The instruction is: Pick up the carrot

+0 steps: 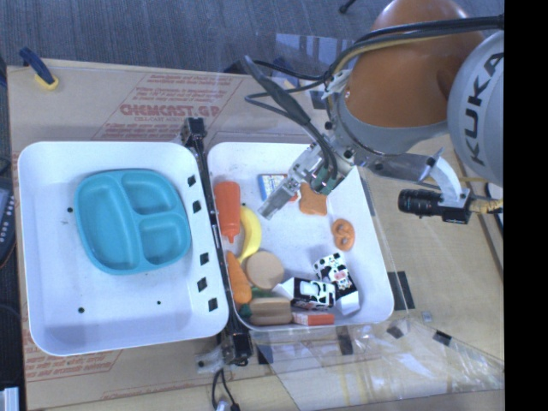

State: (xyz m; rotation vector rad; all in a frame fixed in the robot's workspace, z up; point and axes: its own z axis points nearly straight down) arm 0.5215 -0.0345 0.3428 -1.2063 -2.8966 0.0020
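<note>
The carrot [239, 278] is a short orange tapered piece lying along the left wall of the right bin [374, 255], near its front. It is wedged between a yellow banana [250, 233] and a round tan bun [265, 268]. My gripper [284, 195] hangs over the back half of the same bin, angled down to the left, beside a blue and white card [271, 182]. It is well behind the carrot and apart from it. Nothing shows held in it.
An orange-red bottle [227, 209] lies behind the banana. An orange slab [313, 202], an orange cookie [343, 232], black-and-white cow blocks [330, 282] and a brown bread piece [271, 310] crowd the right bin. A blue divided plate [133, 219] sits in the left bin [43, 255].
</note>
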